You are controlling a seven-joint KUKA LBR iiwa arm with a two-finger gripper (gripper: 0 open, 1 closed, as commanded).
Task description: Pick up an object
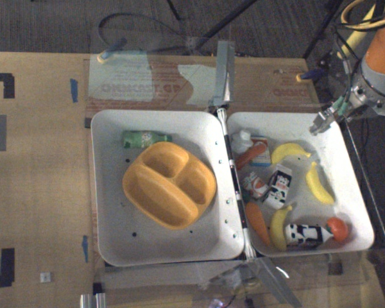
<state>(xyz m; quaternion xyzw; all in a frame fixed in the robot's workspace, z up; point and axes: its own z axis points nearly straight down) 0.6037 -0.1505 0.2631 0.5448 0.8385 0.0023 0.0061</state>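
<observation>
My gripper (322, 120) hangs above the far right corner of the right bin (356, 191), and nothing shows in it. In that bin lie three yellow bananas (290, 151) (319, 183) (279, 226), an orange carrot (257, 222) and a red tomato (339, 229). A cow-patterned carton (279, 186) sits in the middle, and another one (306, 234) lies near the front. A red-and-white bottle (251, 151) lies at the bin's far left. The nearest banana is below and to the left of the gripper.
The left bin (106, 191) holds an orange divided plate (169, 183) and a green bottle (145, 138) behind it. A metal divider (223, 117) runs between the bins. Cables and tripod legs (346, 24) crowd the floor behind the arm.
</observation>
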